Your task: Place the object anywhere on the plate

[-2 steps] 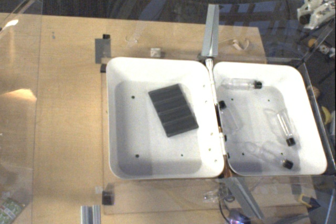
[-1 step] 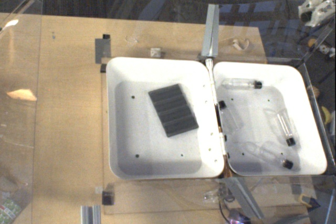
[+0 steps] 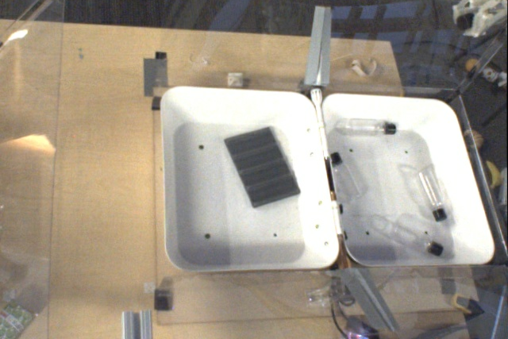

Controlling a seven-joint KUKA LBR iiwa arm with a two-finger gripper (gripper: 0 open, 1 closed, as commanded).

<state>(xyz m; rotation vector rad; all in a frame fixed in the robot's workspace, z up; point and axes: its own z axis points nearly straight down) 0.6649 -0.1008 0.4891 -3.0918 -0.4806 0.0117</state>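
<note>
A dark grey ribbed plate (image 3: 262,166) lies flat and slightly turned in the middle of the left bin (image 3: 181,194). The right bin (image 3: 468,171) holds three clear tubes with black caps: one (image 3: 363,125) near the far wall, one (image 3: 429,188) toward the right wall, and one (image 3: 403,229) near the front right corner. My gripper (image 3: 479,2) hangs high at the upper right of the view, beyond the right bin's far corner and well away from the tubes and the plate.
A grey metal post (image 3: 319,48) stands behind the seam between the bins. Small black blocks (image 3: 160,59) sit on the wooden bench by the left bin's corners. A clear panel (image 3: 32,131) covers the bench's left side.
</note>
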